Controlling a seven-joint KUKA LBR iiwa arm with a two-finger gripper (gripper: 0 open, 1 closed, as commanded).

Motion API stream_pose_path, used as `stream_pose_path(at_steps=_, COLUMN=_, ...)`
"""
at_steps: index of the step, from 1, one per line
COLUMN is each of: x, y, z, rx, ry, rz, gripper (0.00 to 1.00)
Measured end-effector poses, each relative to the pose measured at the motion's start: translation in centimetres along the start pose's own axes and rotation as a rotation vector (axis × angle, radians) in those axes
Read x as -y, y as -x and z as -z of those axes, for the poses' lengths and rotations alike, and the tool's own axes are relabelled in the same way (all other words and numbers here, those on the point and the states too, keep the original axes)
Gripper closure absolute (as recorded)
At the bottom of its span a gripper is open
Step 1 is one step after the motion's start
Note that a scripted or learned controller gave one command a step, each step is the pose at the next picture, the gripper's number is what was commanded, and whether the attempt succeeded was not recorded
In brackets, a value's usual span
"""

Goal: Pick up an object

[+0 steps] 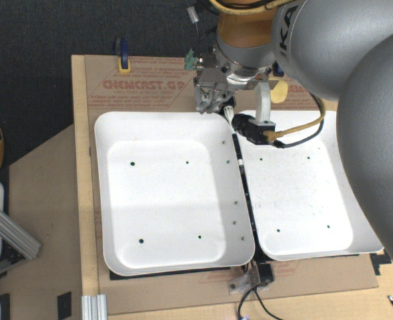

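The gripper is hovering at the left bin's far right corner, finger state indiscernible, with no pickable object discernible inside; a good grasp is requiring first locating 1 object.

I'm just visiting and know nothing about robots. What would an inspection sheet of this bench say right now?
Surface: brown board bearing two shallow white bins, left bin and right bin, side by side.
Job's things: nothing seen in either bin.
Clutter: blue-and-yellow clamp at the board's far edge.
Grippers: gripper at the far edge between the bins, on the grey arm; finger state unclear.
Cables: yellow-and-black cable over the right bin; black cable at the near edge.
Surroundings: dark floor; metal rail at the left.
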State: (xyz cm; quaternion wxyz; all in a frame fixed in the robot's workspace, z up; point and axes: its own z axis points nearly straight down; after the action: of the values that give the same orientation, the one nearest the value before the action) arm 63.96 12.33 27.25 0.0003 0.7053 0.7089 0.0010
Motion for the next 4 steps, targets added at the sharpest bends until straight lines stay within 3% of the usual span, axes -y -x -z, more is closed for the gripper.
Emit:
stream_pose_path(at_steps=1, x=0.0, y=3.9, z=4.3, rx=0.002, ry=0.005, rz=-0.009, gripper=1.00)
stream_pose_path(at_steps=2, x=1.6, y=5.6, z=7.0, rx=0.001, ry=0.004, rz=-0.007, gripper=1.00)
stream_pose_path(at_steps=3, x=-1.3, y=2.4, z=-1.6, rx=0.001, ry=-0.009, rz=-0.003, gripper=1.00)
stream_pose_path(at_steps=4, x=-0.5, y=7.5, z=3.0, rx=0.003, ry=0.004, rz=-0.010, gripper=1.00)
